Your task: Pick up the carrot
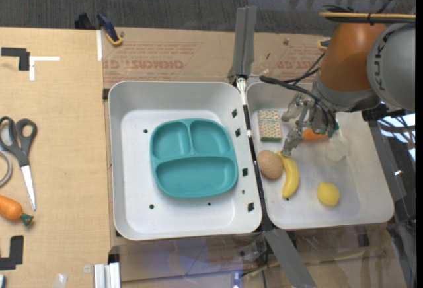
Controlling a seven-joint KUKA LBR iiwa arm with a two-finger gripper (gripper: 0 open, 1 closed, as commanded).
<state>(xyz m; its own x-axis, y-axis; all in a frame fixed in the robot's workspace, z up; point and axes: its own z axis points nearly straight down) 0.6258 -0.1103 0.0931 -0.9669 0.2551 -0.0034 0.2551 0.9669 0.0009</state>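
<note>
An orange carrot (316,135) lies in the right bin (370,204), near its middle. Its left end is hidden by my gripper (299,139), which hangs low over the bin right against the carrot. Whether the carrot is actually gripped is unclear from this angle. The grey arm with its orange band (350,49) reaches in from the upper right.
The right bin also holds a banana (289,176), a tan egg-shaped item (269,164), a lemon (328,193), a patterned sponge (269,125) and a pale clear item (336,148). A teal divided plate (193,158) sits in the left bin. On the bench at left are scissors (20,154) and another orange carrot-like toy (10,208).
</note>
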